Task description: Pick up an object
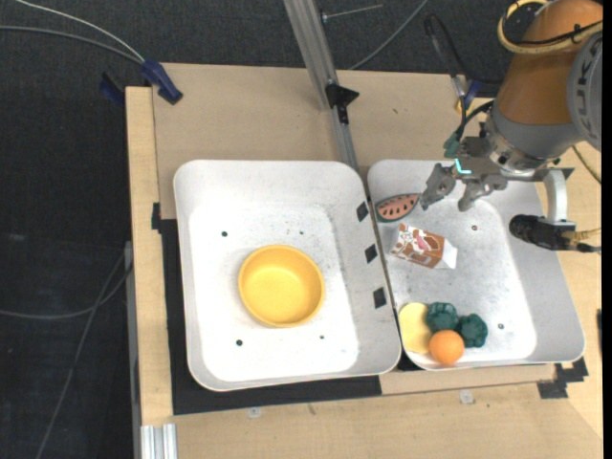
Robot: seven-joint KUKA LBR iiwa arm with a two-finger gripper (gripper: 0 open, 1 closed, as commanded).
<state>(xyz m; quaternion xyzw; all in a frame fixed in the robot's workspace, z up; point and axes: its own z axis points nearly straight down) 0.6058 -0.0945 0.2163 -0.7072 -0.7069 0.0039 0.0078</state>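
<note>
My gripper (449,193) hangs over the back of the right bin (535,285), fingers spread open with nothing between them. Just left of it lies a watermelon slice (396,206) against the bin's back left wall. In front of that rests a small red and white carton (421,247). At the bin's front left corner sit a pale yellow piece (413,324), an orange ball (446,347) and a dark green lumpy toy (459,321), all close together.
The left bin (210,208) holds a yellow bowl (280,284) near its middle. A metal pole (316,55) slants up from between the bins at the back. Wooden bench surface surrounds both bins.
</note>
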